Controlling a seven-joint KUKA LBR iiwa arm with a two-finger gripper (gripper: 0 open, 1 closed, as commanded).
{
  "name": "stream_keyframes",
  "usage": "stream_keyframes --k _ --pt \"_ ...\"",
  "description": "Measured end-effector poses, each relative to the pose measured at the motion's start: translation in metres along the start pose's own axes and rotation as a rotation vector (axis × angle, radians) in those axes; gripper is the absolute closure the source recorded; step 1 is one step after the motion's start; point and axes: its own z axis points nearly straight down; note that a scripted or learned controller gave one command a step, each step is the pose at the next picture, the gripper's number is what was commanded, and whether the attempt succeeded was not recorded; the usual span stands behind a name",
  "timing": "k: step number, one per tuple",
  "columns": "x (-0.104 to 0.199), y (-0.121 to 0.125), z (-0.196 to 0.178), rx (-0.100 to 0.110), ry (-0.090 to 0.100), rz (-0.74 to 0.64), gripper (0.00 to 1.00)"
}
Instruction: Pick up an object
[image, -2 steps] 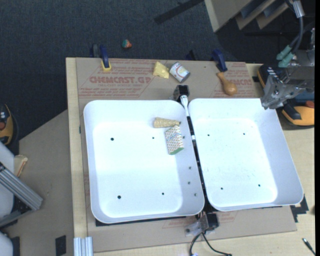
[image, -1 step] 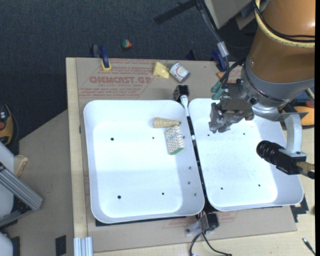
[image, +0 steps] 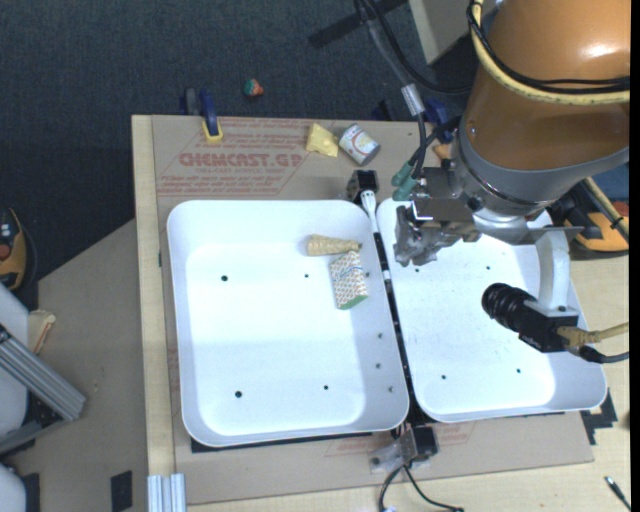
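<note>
- White bins are seen side by side on the bench (image: 160, 400); the left bin (image: 250, 350) has two things near its upper right corner.
- A tan roll-shaped object (image: 331, 245) is lying just above a patterned packet (image: 348, 279), pretty much touching it.
- The end effector (image: 415, 250) is hung over the right bin's (image: 480, 370) upper left part, near the divider.
- Open or closed can't be told, tbh.
</note>
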Motion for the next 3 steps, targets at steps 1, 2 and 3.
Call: stream_keyframes --k 1,2,3 --pt "0.033 0.001 -0.006 -0.006 0.001 0.0 1.0" --pt "0.007 0.001 -0.09 -0.016 0.002 0.006 1.0" --pt "0.015 0.028 0.064 0.013 -0.004 0.005 1.0"
